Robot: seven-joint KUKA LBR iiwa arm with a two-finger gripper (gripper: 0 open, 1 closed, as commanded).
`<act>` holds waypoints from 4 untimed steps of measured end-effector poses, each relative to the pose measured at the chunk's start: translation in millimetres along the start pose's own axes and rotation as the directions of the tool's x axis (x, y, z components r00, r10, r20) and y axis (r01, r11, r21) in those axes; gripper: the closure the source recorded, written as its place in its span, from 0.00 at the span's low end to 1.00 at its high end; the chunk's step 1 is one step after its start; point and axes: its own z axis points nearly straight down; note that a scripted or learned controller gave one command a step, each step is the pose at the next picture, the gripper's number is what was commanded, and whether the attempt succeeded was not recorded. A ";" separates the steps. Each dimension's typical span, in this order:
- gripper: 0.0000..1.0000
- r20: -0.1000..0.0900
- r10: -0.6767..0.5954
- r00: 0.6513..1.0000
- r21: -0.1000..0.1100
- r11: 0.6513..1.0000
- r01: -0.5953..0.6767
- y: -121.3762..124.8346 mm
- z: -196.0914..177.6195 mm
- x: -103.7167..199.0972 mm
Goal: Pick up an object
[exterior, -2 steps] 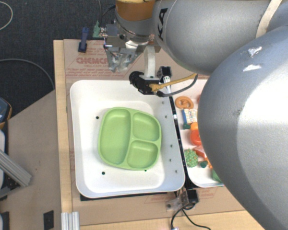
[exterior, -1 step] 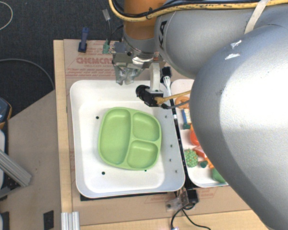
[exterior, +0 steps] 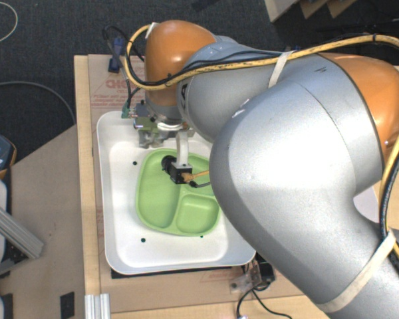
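One plate (exterior: 156,201) lies in one white bin (exterior: 116,185), and it is the sole loose thing to be seen there. The plate is pale green, smooth and slightly glossy like moulded plastic, with rounded corners and a raised rim. Low ridges split it into compartments; two show plainly, a larger one on the left and a smaller one at the lower right, while its right part is hidden under the arm (exterior: 292,178). The bin is shallow, with a smooth floor, rounded corners and a low turned-up wall. Three small dark spots (exterior: 143,239) dot its floor: one left of the plate and two near the plate's lower edge. The bin sits on a tan, flat bench (exterior: 88,111).

The arm is one bulky grey tube with smooth orange rounded caps, reaching in from the right and covering much of the view. Its claw (exterior: 151,137) is a cluster of small metal parts at the far end of the bin. The plate lies just beside the claw, on the near side of it. Whether the claw is spread or pressed together cannot be told.
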 end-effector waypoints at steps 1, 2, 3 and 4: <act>1.00 0.000 -0.001 1.000 -0.008 1.000 0.001 2.8 -19.2 0.7; 1.00 -0.002 0.001 1.000 -0.005 1.000 -0.001 -43.5 -61.0 1.3; 1.00 -0.007 -0.004 1.000 -0.018 1.000 0.004 -71.0 -181.5 20.3; 1.00 0.006 0.006 1.000 0.011 1.000 -0.006 -61.8 -30.0 -19.6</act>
